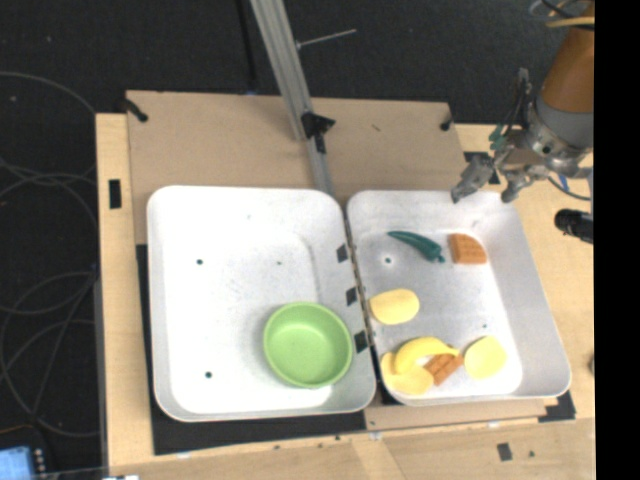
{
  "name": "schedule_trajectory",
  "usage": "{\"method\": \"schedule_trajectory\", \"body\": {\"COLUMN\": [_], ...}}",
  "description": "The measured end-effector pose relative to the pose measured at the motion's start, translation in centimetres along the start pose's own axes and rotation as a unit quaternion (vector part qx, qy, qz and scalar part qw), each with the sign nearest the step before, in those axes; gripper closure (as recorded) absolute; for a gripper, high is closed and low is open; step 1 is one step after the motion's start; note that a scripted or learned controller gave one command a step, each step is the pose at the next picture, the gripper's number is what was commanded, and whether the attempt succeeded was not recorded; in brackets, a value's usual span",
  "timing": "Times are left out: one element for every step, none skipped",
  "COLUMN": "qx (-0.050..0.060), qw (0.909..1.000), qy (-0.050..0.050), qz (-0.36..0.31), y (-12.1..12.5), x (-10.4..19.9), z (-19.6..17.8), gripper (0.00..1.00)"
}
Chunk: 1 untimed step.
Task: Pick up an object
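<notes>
Your claw (487,185) hangs at the upper right of the frame, just over the far rim of the right-hand shallow white plastic bin (530,268). Its two fingers stand apart with nothing between them.

The task names no particular object, so you have a choice, and the nearest candidates lie just below the claw in the picture. The small orange-brown block with a rounded top (467,249), which looks like a toy slice of bread, sits in the upper right of that bin. Judge it light and fairly stiff, with flat sides that should suit a two-finger pinch across its narrow width.

Just left of it lies the slim dark green curved piece (417,245), perhaps a toy pepper or bean. It is thin and lies low, so it could slip or roll unless you close across its middle.

Lower in the bin, the pale yellow rounded lump (394,306) stands alone near the divider. It is probably smooth plastic; its curved surface could squirt out of the fingers.

At the lower edge, a yellow piece (413,357), a small orange stick (443,368) and another yellow round (485,358) crowd together, touching, and are harder to take singly.

The light green round plastic bowl (307,343) sits in the lower right of the left white bin (200,238). Its thin rim is the only place to take hold.
</notes>
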<state>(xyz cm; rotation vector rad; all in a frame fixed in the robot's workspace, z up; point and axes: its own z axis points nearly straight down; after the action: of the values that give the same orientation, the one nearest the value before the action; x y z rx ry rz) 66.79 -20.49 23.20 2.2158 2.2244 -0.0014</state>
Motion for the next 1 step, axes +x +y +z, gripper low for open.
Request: {"method": "schedule_trajectory", "body": {"qx": [0.000], "qw": [1.0000], "qy": [-0.001], "qz": [0.000], "y": [-0.03], "x": [-0.07], "z": [-0.01], "gripper": [0.00]}}
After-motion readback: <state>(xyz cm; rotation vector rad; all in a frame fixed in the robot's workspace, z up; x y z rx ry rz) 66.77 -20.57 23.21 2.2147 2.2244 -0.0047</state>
